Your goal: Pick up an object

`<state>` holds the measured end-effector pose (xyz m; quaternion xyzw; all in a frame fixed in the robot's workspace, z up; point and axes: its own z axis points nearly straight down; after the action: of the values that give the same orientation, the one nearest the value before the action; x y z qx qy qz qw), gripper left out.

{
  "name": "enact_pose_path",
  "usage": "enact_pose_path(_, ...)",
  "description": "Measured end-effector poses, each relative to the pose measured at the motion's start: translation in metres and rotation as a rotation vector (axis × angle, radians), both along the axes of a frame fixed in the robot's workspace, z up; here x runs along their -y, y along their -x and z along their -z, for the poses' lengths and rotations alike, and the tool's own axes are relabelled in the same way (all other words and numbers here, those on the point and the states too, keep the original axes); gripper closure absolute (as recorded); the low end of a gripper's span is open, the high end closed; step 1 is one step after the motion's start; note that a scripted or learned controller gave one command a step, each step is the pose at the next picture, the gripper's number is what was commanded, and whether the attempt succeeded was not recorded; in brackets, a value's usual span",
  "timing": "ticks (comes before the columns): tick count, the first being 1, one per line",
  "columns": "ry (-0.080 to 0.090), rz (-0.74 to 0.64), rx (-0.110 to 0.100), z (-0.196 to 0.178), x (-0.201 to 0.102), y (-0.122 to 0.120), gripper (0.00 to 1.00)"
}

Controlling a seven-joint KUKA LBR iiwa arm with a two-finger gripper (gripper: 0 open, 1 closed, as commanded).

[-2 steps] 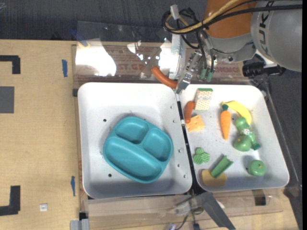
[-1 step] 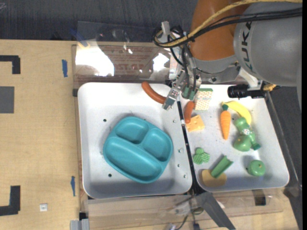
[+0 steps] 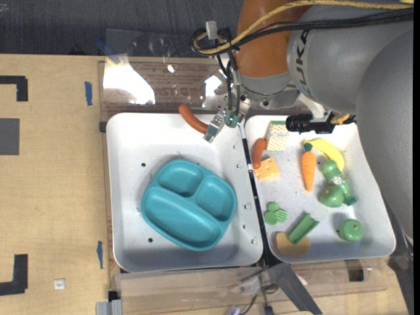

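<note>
Camera view, end effector point(image 3: 220, 125) above left bin's point(image 3: 125, 176) back edge, beside sausage point(image 3: 192, 118)

bench point(image 3: 46, 195): light wood | left bin point(image 3: 125, 176) | right bin point(image 3: 374, 195), side by side

The arm point(image 3: 348, 51) runs out of frame at the top and right edges. Its wrist covers the rear rim of the right bin point(image 3: 384, 238) and part of the patterned block point(image 3: 277, 136). The end effector point(image 3: 223, 120) is small and blurred; its finger state cannot be determined. The hot dog point(image 3: 192, 118) ends beneath it. The desk point(image 3: 49, 176) is cut off at the left edge.
</note>
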<state>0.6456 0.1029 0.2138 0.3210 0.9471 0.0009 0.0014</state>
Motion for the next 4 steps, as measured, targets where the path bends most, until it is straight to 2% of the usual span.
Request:
enact_pose_path(1, 0.001, -0.003, 0.01, -0.013, -0.001, -0.002, 1.0)
enact_pose_path(2, 0.0, -0.173, 0.006, -0.059, -0.043, -0.002, 1.0)
enact_pose_path(3, 0.002, -0.175, 0.013, -0.07, -0.044, -0.003, 1.0)
enact_pose_path(4, 0.0, -0.318, 0.006, -0.105, -0.076, 0.012, 1.0)
